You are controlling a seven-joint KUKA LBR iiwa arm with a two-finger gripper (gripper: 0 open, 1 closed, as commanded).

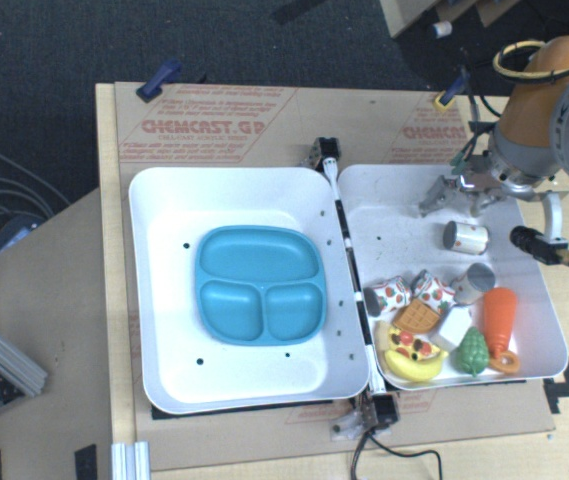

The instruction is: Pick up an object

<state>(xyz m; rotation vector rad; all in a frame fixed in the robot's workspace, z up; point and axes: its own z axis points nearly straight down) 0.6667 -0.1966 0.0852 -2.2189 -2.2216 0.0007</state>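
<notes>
My gripper [460, 201] hangs over the back of the right bin [384, 203], its two fingers splayed apart with nothing between them. Just in front of it a small white and grey cylinder [464, 236] lies on its side. Nearer the front sit a grey cup [479, 279], an orange carrot [501, 318], a green toy vegetable [472, 353], a banana [411, 367], a pizza slice [419, 346], a waffle piece [419, 316], a white block [454, 326] and two red-and-white pieces [392, 295].
The left bin [164, 268] holds a blue divided plate [260, 284]. The grey arm with its orange band [549, 63] comes in from the upper right. A black part [536, 242] sticks out by the right bin's right wall.
</notes>
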